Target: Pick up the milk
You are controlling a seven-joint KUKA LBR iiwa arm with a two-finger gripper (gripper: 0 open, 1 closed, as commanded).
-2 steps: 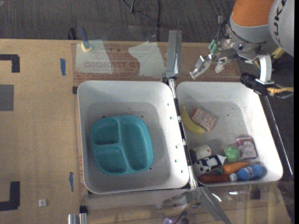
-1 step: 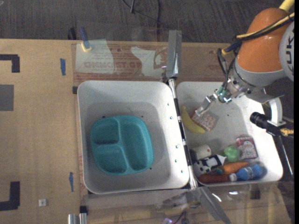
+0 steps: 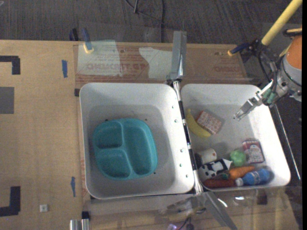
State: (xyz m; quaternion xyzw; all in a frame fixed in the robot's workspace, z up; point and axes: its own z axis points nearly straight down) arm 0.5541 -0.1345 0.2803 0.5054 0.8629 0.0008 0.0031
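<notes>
The milk (image 3: 216,167), a small carton with black and white cow patches, lies on its side near the front of the right bin (image 3: 268,92). A white cup (image 3: 208,155) sits just behind it and a carrot (image 3: 242,171) lies to its right. My gripper (image 3: 241,112) hangs over the back right part of the same bin, slanting down and to the left from the wrist (image 3: 292,66). It is well behind the milk and apart from it, with nothing seen in it.
Also in the right bin: a banana (image 3: 196,126), a pink box (image 3: 209,122), a green ball (image 3: 237,157), a red and white carton (image 3: 253,152), a blue bottle (image 3: 255,177) and a red item (image 3: 218,182). The left bin (image 3: 124,92) holds a teal divided plate (image 3: 124,147).
</notes>
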